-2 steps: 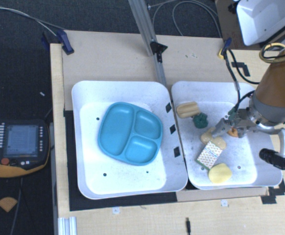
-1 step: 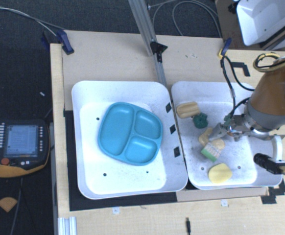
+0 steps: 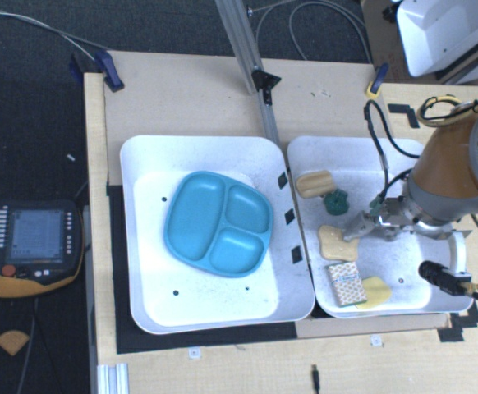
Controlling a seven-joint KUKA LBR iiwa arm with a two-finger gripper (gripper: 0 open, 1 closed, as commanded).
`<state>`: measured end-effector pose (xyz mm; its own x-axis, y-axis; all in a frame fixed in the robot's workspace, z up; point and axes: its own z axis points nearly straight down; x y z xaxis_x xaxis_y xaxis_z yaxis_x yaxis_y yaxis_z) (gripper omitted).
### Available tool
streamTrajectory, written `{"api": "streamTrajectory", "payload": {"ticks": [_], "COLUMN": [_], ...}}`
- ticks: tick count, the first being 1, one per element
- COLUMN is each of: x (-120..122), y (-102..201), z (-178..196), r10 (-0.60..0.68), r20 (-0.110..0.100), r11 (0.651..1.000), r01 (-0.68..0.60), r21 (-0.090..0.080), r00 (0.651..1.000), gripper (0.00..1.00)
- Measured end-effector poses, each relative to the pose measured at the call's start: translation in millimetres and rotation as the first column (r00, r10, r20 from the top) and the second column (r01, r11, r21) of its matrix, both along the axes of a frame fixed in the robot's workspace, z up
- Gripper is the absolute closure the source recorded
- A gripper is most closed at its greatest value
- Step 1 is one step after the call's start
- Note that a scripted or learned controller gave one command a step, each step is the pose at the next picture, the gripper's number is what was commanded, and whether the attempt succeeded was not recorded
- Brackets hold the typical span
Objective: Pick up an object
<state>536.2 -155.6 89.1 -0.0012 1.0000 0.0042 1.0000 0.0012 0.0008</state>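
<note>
White, shallow and round-cornered, the two bins sit side by side on a pale wooden bench [image 3: 214, 359]. The left bin [image 3: 140, 171] holds a glossy blue plastic tray [image 3: 218, 222], a rounded square moulded into three compartments and turned at a slant.

The right bin [image 3: 403, 302] is the landmark for the rest. Near its upper left corner lies a tan, cylinder-like block [image 3: 314, 183] with a matt, wood-coloured surface. Just below and to the right of that block sits a small dark green lumpy piece [image 3: 336, 202], knobbly in outline. Toward the middle of the bin's left side rests a pale beige, rounded slab [image 3: 337, 243]. Near the bin's lower left lies a flat rectangular packet [image 3: 347, 282] with a fine checked pattern, and touching its right edge is a soft-looking pale yellow piece [image 3: 375, 290].

Over the right half of the bin hangs the arm, its orange band [image 3: 452, 162] above a grey wrist. The gripper [image 3: 377, 222] points left across the bin's middle, metallic and thin. Its tip lies just right of the beige slab and just below and right of the green piece; contact with either cannot be judged. Nothing can be seen gripped, and whether the gripper is spread or closed cannot be made out at this angle.
</note>
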Motion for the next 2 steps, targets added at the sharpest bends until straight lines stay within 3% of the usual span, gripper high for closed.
{"api": "streamTrajectory", "payload": {"ticks": [1,2], "x": [3.7,10.4], "y": [1.4,-1.4], "z": [13.2,58.1], "r10": [0.002,0.0], "r20": [0.012,0.003], "r11": [1.0,1.0], "r01": [-0.002,0.0], "r21": [0.0,-0.006], "r00": [1.0,1.0], "gripper": [1.0,1.0]}}
